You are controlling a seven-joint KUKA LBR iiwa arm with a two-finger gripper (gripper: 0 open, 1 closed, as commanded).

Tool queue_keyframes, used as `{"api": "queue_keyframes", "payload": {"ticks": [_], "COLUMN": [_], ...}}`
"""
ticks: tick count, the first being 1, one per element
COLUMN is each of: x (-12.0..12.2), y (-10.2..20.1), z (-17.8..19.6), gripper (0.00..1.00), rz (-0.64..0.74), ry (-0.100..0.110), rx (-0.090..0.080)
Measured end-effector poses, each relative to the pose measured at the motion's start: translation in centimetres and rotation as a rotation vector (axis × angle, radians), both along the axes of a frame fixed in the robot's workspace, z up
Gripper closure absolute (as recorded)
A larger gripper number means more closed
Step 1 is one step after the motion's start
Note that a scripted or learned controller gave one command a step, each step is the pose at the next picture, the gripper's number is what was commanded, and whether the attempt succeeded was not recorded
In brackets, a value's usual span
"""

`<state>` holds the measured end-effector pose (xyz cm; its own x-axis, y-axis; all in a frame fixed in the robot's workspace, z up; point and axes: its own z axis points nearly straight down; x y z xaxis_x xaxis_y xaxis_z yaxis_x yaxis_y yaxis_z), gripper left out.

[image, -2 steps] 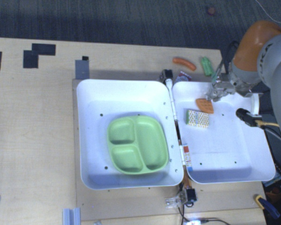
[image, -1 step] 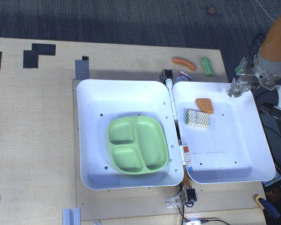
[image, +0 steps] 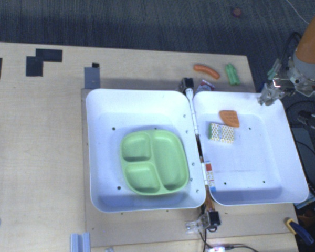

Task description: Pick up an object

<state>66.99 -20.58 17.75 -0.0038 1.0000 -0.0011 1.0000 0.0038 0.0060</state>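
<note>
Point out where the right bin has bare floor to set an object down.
The right bin is bare from below the patterned block to its near wall, and rightward to the far rim. The crowded spot is the upper left, where the orange piece and block sit close. The gripper hangs over the upper right corner.

Right bin [image: 252,182]: two candidate objects, both in far-left quarter.
Orange-brown flat piece [image: 229,117]: roughly square, rounded corners, lying flat on bin floor.
Patterned packet [image: 221,133]: pale, small green and yellow dots, rectangular, lying flat, slightly skewed; just beside orange-brown piece on its near-left side, edges touching or nearly so, cannot tell which.
Left bin [image: 102,140]: green divided plate [image: 154,161], three compartments, lying upright, centred toward near side.
</note>
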Motion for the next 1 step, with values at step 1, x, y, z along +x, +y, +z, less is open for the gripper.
{"api": "queue_keyframes", "payload": {"ticks": [1], "x": [-0.02], "y": [0.01], "z": [-0.05], "gripper": [0.0], "rz": [0.0], "ry": [0.001], "rx": [0.0]}}
